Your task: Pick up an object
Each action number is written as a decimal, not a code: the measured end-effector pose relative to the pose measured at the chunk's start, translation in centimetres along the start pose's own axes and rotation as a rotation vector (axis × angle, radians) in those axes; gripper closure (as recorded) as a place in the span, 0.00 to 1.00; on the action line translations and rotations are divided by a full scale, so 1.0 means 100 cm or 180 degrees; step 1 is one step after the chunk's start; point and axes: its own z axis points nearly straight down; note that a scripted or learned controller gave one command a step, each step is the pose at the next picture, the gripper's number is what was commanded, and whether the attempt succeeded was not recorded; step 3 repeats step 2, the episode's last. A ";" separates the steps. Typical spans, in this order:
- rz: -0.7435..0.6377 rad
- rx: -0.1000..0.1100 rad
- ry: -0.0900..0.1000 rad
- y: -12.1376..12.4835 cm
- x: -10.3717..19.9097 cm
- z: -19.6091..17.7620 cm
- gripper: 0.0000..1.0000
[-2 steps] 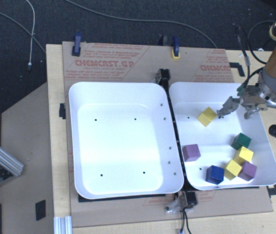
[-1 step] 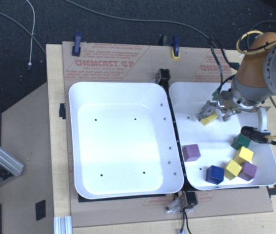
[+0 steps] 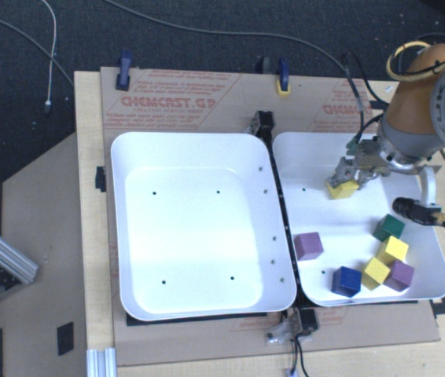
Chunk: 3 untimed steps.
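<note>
Nearest in the right bin [image 3: 443,277]: one blue block [image 3: 347,280], two yellow blocks [image 3: 386,261], two purple blocks [image 3: 309,245], one green block [image 3: 389,228]. Farther back, the gripper [image 3: 354,176] pinches a third yellow block [image 3: 342,187]

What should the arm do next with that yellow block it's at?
Probably lift straight up a little. The gripper sits low in the right bin, with the yellow block right at its fingertips, apparently between them. A short rise would show whether the grasp holds, and the other blocks lie apart from it near the bin's front corner.
</note>
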 end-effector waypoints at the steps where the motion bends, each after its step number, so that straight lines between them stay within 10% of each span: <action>1: -0.0020 -0.0017 0.0006 0.015 0.078 -0.067 1.00; 2: -0.0024 0.0001 0.0010 0.003 0.168 -0.079 1.00; 3: -0.0024 0.0001 0.0010 0.003 0.168 -0.079 1.00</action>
